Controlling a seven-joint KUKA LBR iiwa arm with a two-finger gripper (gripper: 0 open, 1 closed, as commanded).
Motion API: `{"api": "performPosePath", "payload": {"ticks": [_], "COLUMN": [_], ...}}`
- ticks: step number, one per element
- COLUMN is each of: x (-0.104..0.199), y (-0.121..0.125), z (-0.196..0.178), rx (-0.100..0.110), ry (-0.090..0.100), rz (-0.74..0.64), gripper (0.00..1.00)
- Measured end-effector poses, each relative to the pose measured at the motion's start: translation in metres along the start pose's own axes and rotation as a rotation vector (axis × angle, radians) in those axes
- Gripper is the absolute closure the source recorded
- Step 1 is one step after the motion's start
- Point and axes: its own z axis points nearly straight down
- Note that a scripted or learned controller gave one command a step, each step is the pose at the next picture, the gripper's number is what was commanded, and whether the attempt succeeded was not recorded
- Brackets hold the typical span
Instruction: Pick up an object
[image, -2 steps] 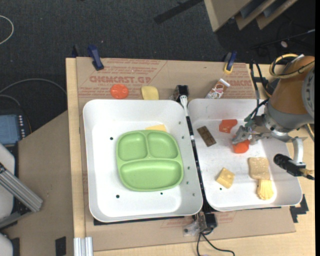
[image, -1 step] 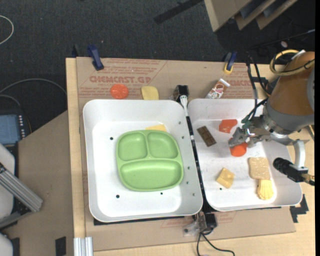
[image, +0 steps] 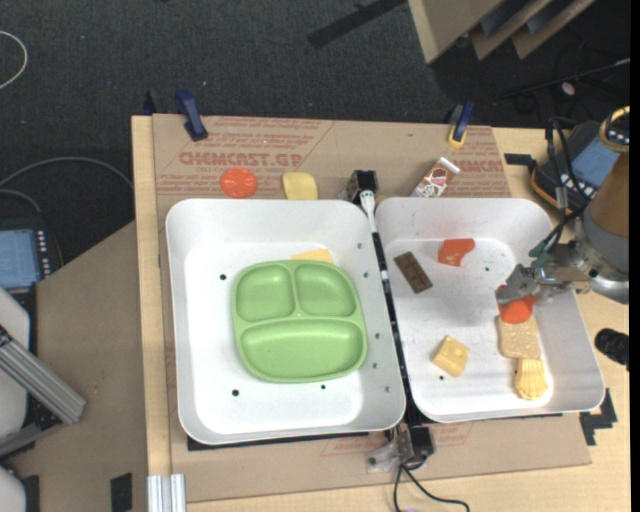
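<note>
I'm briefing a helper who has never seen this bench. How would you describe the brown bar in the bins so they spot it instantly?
Look in the right-hand white bin, in its upper left part close to the divider between the bins. The brown bar lies flat there, slanted. It is the only dark, thin rectangle; its neighbours are a red block and a yellow cheese wedge.

white bins (image: 190, 300) — green divided plate (image: 298, 322), brown bar (image: 412, 272), red block (image: 457, 251), yellow cheese wedge (image: 450, 356)

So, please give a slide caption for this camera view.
Gripper over the right bin above an orange piece; green plate in the left bin.
</note>
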Motion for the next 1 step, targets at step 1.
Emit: {"api": "performPosePath", "payload": {"ticks": [1], "x": [0.0816], "y": [0.0756], "z": [-0.0104], "rx": [-0.006], "ry": [0.004], "rz": [-0.014], "gripper": [1.0]}}
